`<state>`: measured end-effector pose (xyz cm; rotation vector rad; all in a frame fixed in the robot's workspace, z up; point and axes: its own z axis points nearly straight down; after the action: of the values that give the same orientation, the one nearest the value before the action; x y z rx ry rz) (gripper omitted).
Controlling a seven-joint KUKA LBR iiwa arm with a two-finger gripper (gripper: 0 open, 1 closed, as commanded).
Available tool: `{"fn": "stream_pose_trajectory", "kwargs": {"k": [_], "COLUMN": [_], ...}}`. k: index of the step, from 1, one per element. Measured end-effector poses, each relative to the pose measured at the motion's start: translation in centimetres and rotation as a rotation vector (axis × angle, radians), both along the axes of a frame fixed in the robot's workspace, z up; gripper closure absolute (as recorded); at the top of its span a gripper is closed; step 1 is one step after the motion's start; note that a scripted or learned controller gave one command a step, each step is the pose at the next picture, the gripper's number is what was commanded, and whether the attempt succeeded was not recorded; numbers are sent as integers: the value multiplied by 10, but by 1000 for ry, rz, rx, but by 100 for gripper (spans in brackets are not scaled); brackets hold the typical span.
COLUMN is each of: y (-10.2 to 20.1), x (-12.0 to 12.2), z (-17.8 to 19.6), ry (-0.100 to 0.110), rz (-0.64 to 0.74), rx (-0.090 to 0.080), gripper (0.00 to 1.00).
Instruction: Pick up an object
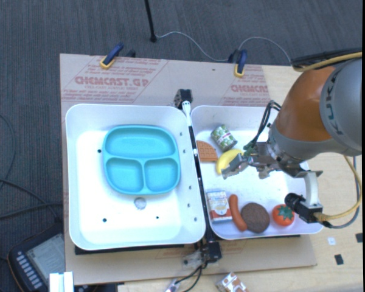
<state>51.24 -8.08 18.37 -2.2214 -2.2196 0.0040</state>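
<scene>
Here the blue tray (pixel 141 167) fills the left bin (pixel 85 224); banana (pixel 225 160) lies in the right bin (pixel 255 119).

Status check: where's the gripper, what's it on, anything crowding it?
Gripper low in right bin, at the banana; grip unconfirmed. Green can and orange wafer crowd close. Blue tray sits in left bin.

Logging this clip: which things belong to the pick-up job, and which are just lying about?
Job:
hand
banana
green can
hot dog
brown patty
tomato
small carton

Lying about:
blue divided tray
two clamps
</scene>
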Motion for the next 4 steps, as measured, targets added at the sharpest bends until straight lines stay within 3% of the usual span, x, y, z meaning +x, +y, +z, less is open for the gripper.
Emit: {"fn": "stream_pose_trajectory", "kwargs": {"k": [1,2,3,4], "y": [-24,-31,-31,7], "x": [18,-21,-20,33], "z": [-96,-95,-85,78], "ry": [-8,-15,-15,-5], "rz": [1,0,0,1], "rx": [0,-3,-2,0], "gripper": [0,0,100,100]}}
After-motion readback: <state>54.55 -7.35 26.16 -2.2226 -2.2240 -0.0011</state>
